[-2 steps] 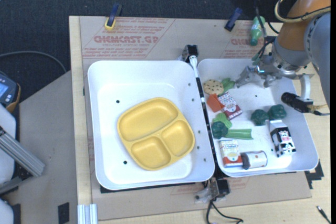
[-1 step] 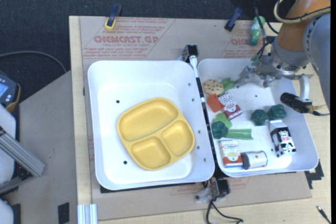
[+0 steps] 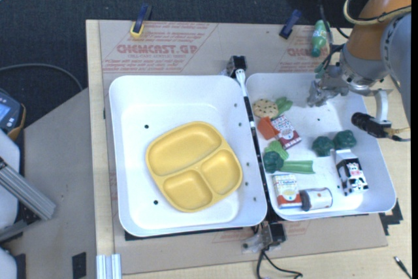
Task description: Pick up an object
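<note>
The right bin [image 3: 377, 160] holds several small items. A round cookie [image 3: 264, 108] and a green piece [image 3: 283, 103] lie at its back left, with an orange piece [image 3: 267, 128] and a red-and-white packet [image 3: 286, 130] just in front. Further forward are a green broccoli [image 3: 273, 157], a green pod [image 3: 298, 167], a small carton [image 3: 287, 191] and a can [image 3: 316, 198]. Two dark green lumps [image 3: 324, 145] sit mid-right, beside a black-and-white figure [image 3: 351, 175]. My gripper [image 3: 318, 95] hangs over the bin's back part, above bare floor, apart from all items.
The left bin [image 3: 124, 140] holds a yellow divided plate [image 3: 192, 165]. A green bottle-like thing [image 3: 319, 38] stands behind the right bin near the arm. Blue clamps [image 3: 140, 19] sit at the board's back edge. A black part [image 3: 369, 124] of the arm juts over the bin's right side.
</note>
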Action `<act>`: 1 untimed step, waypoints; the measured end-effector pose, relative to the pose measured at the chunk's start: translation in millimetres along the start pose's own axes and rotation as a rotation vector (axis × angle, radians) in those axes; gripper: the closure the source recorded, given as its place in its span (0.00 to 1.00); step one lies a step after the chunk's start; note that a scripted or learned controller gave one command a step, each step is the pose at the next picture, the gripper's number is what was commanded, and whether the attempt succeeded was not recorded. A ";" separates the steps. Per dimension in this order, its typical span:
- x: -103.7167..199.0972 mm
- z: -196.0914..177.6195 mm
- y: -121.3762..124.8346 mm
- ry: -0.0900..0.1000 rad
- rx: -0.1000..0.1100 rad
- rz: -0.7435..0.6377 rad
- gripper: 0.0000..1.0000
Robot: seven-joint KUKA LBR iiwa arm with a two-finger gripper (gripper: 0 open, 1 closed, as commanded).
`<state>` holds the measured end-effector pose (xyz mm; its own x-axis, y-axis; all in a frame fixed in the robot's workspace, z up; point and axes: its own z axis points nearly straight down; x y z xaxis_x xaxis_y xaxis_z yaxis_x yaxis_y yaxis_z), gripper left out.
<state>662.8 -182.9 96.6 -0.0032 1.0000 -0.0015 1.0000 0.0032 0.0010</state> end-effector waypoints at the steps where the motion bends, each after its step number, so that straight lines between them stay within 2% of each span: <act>1: -5.0 -60.5 9.7 -0.002 -0.008 0.002 1.00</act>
<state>672.5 -187.8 157.1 -0.0011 1.0000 -0.0037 1.0000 0.0011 0.0095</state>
